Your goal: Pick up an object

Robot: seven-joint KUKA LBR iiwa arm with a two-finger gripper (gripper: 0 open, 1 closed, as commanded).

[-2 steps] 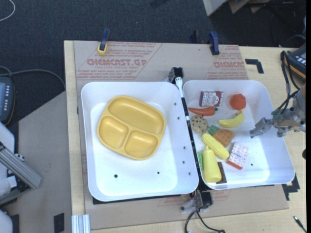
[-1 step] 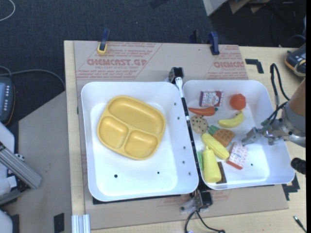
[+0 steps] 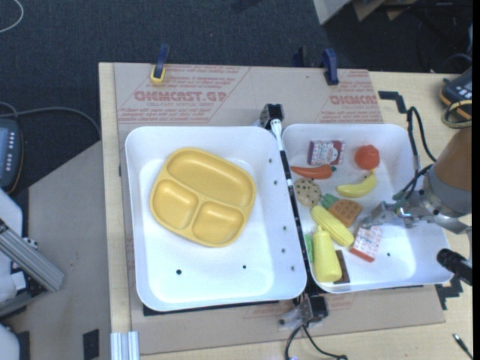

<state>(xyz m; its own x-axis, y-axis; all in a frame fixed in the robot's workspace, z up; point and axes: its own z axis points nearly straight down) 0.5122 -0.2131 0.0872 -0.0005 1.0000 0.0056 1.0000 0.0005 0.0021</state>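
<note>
A small white packet (image 3: 367, 241) with red print lies flat in the right bin (image 3: 397, 268), at five o'clock from the waffle (image 3: 346, 211). The gripper (image 3: 384, 211) hovers just above it at one o'clock, fingers spread apart and empty.

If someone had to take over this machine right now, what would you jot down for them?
Gripper: low in the right bin, right of the waffle and above a small red-and-white packet. Nothing visible between its fingers.
Right bin also holds a banana, tomato, chili pepper, cookie, corn, yellow bottle and a red-and-white pouch.
Left bin holds a yellow divided plate.
Done: nothing lifted yet.
Left: grasp an object and raise it.
</note>
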